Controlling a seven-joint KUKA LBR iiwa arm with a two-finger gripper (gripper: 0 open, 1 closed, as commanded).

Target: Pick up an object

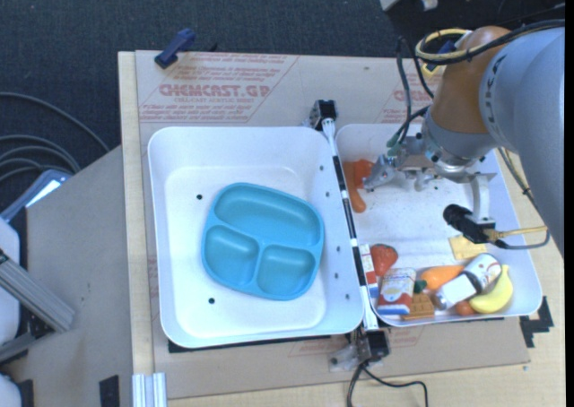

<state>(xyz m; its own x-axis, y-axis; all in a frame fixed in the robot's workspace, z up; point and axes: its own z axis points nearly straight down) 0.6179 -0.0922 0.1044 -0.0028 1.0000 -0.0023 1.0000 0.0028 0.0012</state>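
The gripper [405,166] hangs low in the right bin [516,244] beside an orange toy [359,183]. Nothing is lifted. Whether it is spread, I cannot tell.

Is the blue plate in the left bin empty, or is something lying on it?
Empty. The blue plate shows three bare sections; the food items lie in the right bin.

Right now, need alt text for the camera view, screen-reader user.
The grey arm reaches from the right into the right white bin, its gripper low beside an orange object at the bin's left wall. A banana and other items cluster at its near edge; the left bin holds a blue divided plate.
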